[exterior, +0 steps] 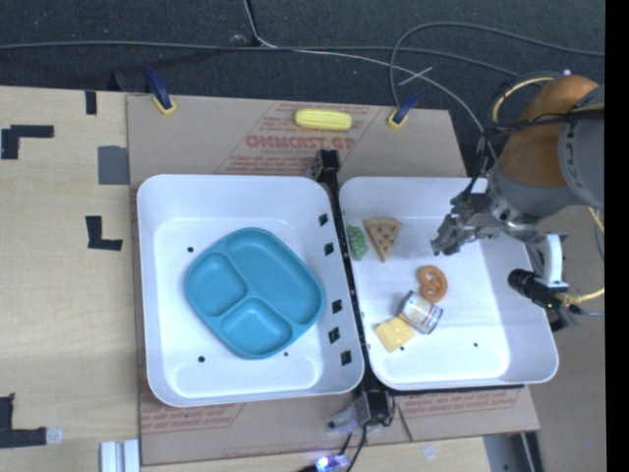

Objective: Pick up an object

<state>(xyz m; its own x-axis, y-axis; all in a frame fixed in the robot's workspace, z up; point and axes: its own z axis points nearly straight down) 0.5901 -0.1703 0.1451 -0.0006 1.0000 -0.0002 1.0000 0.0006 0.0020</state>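
Pretzel [430, 282] lies mid right bin [491, 362], touching small can [422, 314] below it; cheese wedge [394, 334] beside can. Pizza slice [383, 236] and green piece [356, 242] near bin's left wall. Gripper [450, 241] hovers above-right of pretzel, holding nothing (grip state: cannot tell). Blue tray [255, 290] in left bin [167, 264]. Yellow banana [322, 119] on counter [59, 283].

Two shallow white plastic bins sit side by side on a brown cardboard sheet [275, 136] covering the tabletop. The left bin [157, 293] holds a blue three-compartment plastic tray [254, 291]. In the right bin [521, 352], the grey arm's jaws [450, 239] hang above the bin floor. Left of the jaws lies a tan pizza-slice toy [383, 236], with a small green item [356, 243] beside it. Below the jaws lie a brown pretzel [430, 282], a small silver tin [422, 314] and a yellow cheese wedge [395, 334].
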